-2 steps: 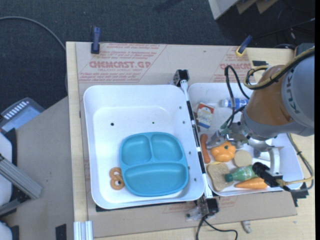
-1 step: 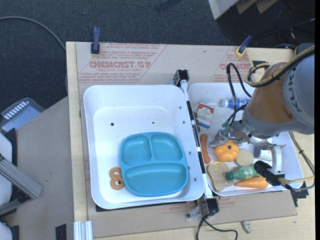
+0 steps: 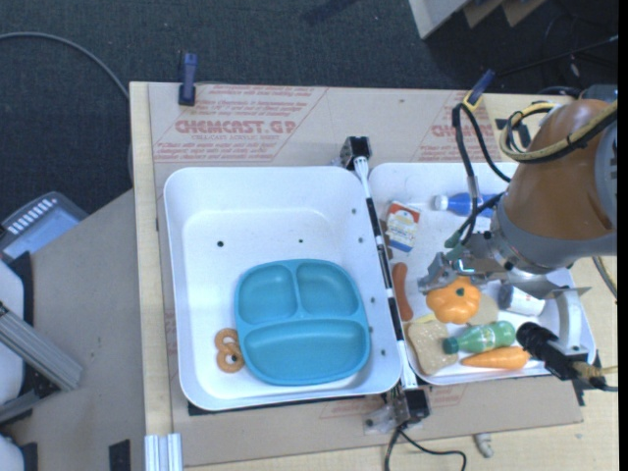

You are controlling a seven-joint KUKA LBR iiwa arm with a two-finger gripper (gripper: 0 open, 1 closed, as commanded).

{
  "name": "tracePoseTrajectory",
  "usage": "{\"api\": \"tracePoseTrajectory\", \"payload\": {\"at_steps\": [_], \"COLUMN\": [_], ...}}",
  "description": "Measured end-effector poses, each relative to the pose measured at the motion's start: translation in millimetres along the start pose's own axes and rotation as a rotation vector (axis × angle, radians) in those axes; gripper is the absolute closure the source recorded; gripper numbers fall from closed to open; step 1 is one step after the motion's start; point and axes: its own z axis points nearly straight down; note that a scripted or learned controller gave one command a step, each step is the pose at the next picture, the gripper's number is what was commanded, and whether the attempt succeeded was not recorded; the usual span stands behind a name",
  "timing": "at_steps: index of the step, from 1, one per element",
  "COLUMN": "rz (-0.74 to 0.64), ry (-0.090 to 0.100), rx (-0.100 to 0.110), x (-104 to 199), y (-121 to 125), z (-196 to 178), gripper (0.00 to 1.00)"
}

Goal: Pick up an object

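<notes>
Camera view looks down on the tabletop, a pale board with red lettering that carries everything else. Largest on it is the left bin, and the blue divided plate inside that bin serves as the landmark. A small pretzel lies just beside the plate's left edge, touching or nearly touching it. To the plate's right, past the black clips where the two rims meet, sits the right bin. The grey arm, with its orange band, comes in over that bin's far side from the plate. Its hand hangs low over the right bin, directly above an orange pumpkin-shaped toy; whether the hand is spread or pinching anything, I cannot tell, as the tips are blurred against the clutter. Closest to the plate in that bin is a reddish sausage lying along the near wall, with a small white and red carton just beyond its upper end. A slice of bread, a green bottle and an orange carrot lie together near the bin's lower edge, farther from the plate than the sausage.
</notes>
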Motion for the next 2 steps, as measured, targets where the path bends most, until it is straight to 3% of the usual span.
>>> {"api": "tracePoseTrajectory", "payload": {"at_steps": [1, 2], "rz": [0.0, 0.0], "ry": [0.0, 0.0], "rx": [0.0, 0.0], "x": [40, 60], "y": [20, 28], "z": [-7, -30], "gripper": [1.0, 1.0]}}
